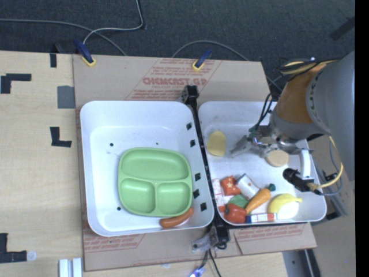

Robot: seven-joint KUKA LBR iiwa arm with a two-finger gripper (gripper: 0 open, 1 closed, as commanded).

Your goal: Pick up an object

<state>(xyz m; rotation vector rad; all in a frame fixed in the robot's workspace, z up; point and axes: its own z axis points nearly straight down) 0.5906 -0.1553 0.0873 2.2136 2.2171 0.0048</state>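
Nearest the lens, along the front wall of the right bin (320,215): a heap of small toy foods — smooth yellow banana (283,203), tapered orange carrot (258,200), glossy red pepper with green stalk (234,212), a red-and-white carton (230,186), a white cylinder (248,185) lying tilted, and a thin striped stick (261,217) against the rim. Further back in that bin, alone on bare white plastic, a pale yellow rounded piece (217,143), matte and egg-shaped. Just right of it, the gripper (247,143), low over the bin floor, metal fingers (238,148) splayed apart toward the yellow piece, nothing between them. Beside the wrist, a flat tan disc (277,158), touching or just under the grey housing; cannot tell which. In the left bin (92,120), a light green divided tray (155,181) with three soft-cornered compartments, and an orange sausage (176,219) curved along the front wall, just beside the tray's corner. Under both bins, printed brown cardboard (167,79) held by two blue-and-yellow clamps (85,53) at the back edge.
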